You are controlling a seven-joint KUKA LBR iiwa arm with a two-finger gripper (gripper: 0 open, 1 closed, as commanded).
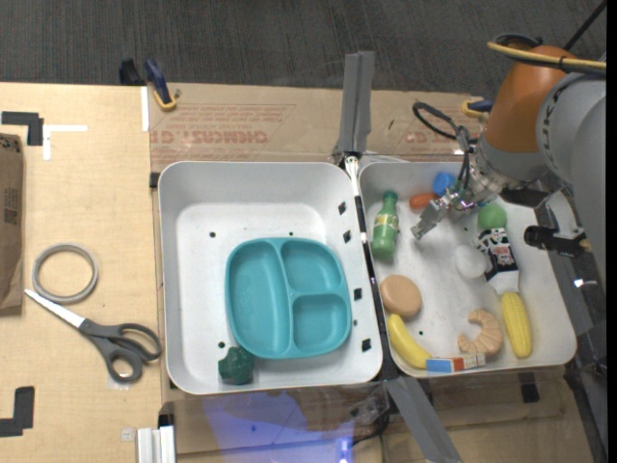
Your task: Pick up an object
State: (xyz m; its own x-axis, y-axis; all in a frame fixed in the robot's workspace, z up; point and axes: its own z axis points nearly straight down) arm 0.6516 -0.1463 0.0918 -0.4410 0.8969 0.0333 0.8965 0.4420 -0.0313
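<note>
Tape roll [65, 271] and scissors [96, 334] lie far left on the bench. I see the left bin [183, 258] holding a teal divided tray [287, 297], with a dark green lump [236, 366] at its near corner. The right bin [546, 351] holds a green bottle [385, 225] by the left wall, a tan bun [401, 295], a banana [406, 342], a shrimp [483, 333], corn [516, 323] and a cow-print carton [498, 252]. My gripper [431, 219] hangs at the bin's far side, jaws spread, nothing between them.
</note>
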